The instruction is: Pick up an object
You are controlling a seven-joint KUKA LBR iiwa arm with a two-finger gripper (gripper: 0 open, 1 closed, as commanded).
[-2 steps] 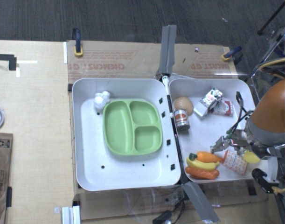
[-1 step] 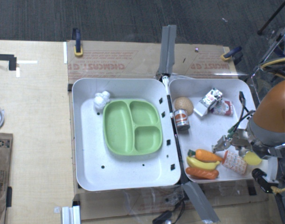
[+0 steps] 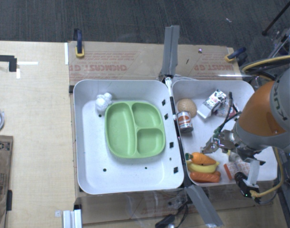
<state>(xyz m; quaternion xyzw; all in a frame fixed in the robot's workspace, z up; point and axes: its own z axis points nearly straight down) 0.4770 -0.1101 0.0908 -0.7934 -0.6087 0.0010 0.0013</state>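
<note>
The gripper (image 3: 212, 146) hovers; the carrot (image 3: 203, 158) lies at seven o'clock, lengthwise left-right; finger state I cannot tell.

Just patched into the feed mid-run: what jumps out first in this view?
The green divided plate fills much of the left bin, with a small white object by its upper-left corner. In the right bin, the orange-banded arm hangs over a huddle of toy food: a carrot, a banana, and a small can farther up.
</note>
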